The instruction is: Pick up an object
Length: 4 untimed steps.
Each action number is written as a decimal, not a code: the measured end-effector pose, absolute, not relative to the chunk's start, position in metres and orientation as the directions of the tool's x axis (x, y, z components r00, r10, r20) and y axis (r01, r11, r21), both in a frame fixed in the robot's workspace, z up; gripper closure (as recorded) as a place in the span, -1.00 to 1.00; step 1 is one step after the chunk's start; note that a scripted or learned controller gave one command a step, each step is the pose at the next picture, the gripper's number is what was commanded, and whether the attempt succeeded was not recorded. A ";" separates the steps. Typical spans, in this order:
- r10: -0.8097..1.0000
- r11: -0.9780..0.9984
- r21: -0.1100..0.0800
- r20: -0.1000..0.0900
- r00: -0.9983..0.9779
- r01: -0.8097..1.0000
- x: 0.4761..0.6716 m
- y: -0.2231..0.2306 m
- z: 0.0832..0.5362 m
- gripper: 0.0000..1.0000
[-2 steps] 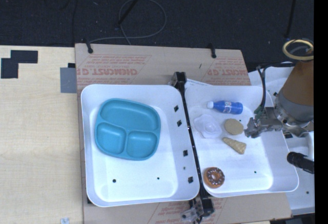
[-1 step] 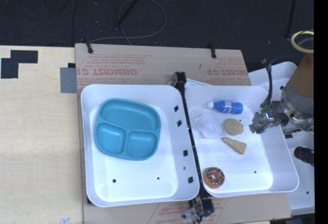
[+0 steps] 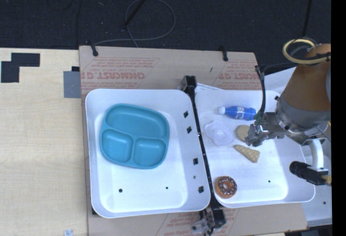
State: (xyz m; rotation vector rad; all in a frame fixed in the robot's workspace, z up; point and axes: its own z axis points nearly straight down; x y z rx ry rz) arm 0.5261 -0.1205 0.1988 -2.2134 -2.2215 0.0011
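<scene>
A: Item one, candidate for the pick: tan cookie-like piece (image 3: 243, 133), right bin (image 3: 270, 189), lying flat, directly under the hand (image 3: 255, 136).

B: State of the hand?

A: Low in the right bin, at or just beside that piece. Whether it is spread or closed, cannot tell; nothing seen gripped.

B: Neighbours?

A: Wedge-shaped cracker (image 3: 247, 152), just below the hand. Clear plastic cup (image 3: 217, 134), to the left, near the divider. Blue-labelled bottle (image 3: 238, 113), on its side, above. Chocolate doughnut (image 3: 225, 187), at the near rim, well apart from the rest.

B: Left bin (image 3: 108, 197)?

A: One blue divided plate (image 3: 134, 135). Both bins sit on a cardboard sheet (image 3: 162, 67) on the surface.

B: Step in hand?

A: Judged: the approach or grasp attempt on the tan piece. Next move calls for a firm close on it, then a straight lift clear of the cracker and cup.
</scene>
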 end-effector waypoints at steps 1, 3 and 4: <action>1.000 0.006 -0.004 0.004 -0.006 1.000 0.518 -0.057 0.203 1.00; 1.000 0.004 -0.005 0.002 -0.004 1.000 0.503 0.047 0.200 1.00; 1.000 0.005 -0.002 0.002 -0.005 1.000 0.495 0.096 0.224 1.00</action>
